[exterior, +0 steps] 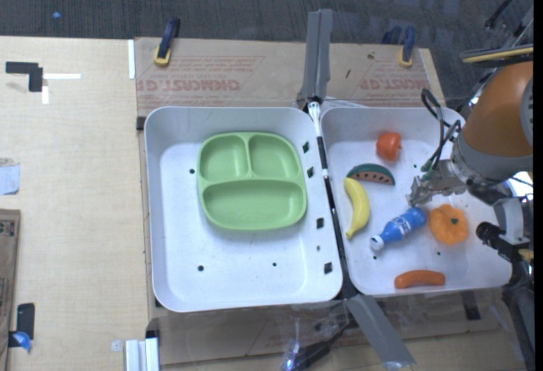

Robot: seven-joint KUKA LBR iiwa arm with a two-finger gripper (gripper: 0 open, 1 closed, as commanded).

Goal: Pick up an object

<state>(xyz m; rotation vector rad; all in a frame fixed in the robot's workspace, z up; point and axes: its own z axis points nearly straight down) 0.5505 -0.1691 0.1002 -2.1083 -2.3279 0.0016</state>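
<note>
You see the blue bottle (399, 229) lying tilted in the right bin (365, 280), right of centre in the frame, its blue end just under the pincer (422, 195). Whether that pincer is spread or pinching, you cannot tell. Beside the bottle sit the orange fruit (448, 224), banana (357, 205), watermelon slice (371, 175), tomato (389, 145) and red sausage (419, 278).

Grey arm (492, 159), broad orange band, black cables, metallic end effector (428, 188).

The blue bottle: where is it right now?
The blue bottle lies tilted in the right bin, between the banana and the orange pumpkin, just below the gripper.
</note>
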